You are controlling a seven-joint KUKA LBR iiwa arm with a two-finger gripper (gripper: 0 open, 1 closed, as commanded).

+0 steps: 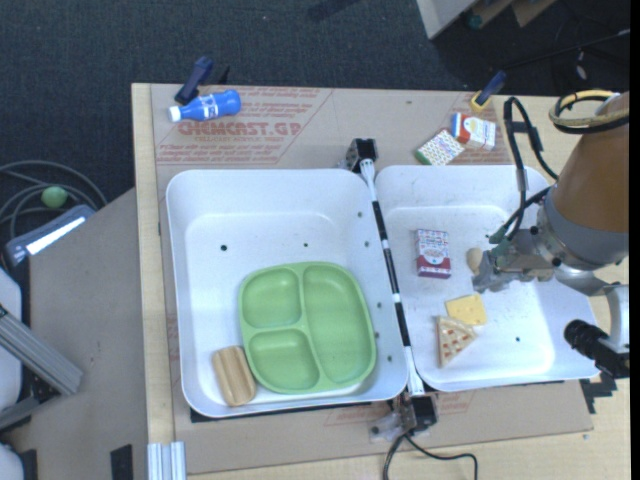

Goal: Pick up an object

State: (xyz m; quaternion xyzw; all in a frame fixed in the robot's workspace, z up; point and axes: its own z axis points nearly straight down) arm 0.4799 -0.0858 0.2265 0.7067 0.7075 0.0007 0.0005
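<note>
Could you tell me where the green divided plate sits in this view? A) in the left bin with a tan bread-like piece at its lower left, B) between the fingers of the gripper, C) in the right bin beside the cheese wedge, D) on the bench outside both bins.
A: the green divided plate lies in the left bin, with the tan bread-like piece beside its lower-left edge.

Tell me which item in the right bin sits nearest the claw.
The yellow cheese block, just below the claw. The waffle wedge lies farther down, the red carton farther left.
</note>
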